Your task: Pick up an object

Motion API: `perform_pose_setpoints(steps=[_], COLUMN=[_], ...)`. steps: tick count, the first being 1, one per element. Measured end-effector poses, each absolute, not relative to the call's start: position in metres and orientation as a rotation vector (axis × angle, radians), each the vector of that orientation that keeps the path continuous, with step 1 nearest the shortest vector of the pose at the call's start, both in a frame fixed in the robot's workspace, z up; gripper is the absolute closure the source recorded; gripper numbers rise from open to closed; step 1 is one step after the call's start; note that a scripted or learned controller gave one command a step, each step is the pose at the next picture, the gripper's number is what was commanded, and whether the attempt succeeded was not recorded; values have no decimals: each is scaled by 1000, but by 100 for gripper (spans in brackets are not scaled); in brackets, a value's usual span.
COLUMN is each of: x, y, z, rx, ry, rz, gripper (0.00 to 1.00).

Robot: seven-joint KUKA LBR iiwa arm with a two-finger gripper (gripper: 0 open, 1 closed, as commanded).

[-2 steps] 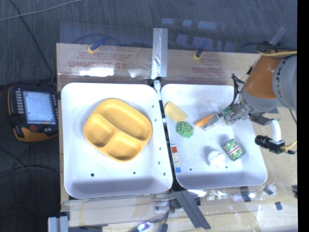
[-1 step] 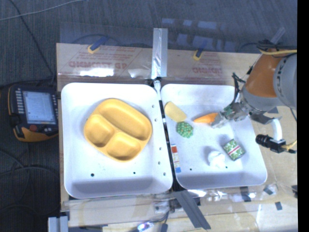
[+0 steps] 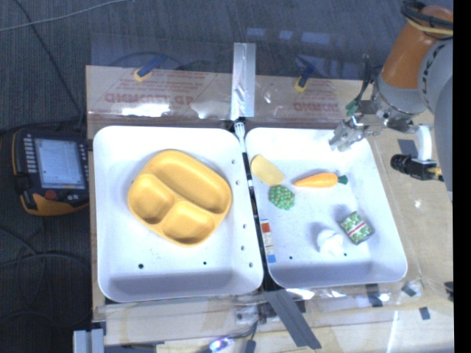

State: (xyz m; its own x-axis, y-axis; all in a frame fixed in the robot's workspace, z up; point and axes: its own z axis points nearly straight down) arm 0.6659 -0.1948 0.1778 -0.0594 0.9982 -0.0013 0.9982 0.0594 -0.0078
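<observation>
Over the right bin's far right corner hangs the tool, its grip impossible to tell; carrot, green ball and carton lie apart below.

Tray in left bin

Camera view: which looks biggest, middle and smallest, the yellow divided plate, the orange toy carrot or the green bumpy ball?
1. Yellow divided plate, by far the biggest.
2. Orange toy carrot.
3. Green bumpy ball, smallest.
</observation>
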Motion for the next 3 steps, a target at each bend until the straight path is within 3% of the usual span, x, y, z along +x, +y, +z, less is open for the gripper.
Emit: perform_pose_setpoints(steps=[1,2,3], x=[666,607,606], y=[-195,-186,-185], z=[177,101,105], rx=[-2151,-1920,-1916], ry=[-2283,-2476,-2470], rz=[12,8,10], gripper=[0,0,100])
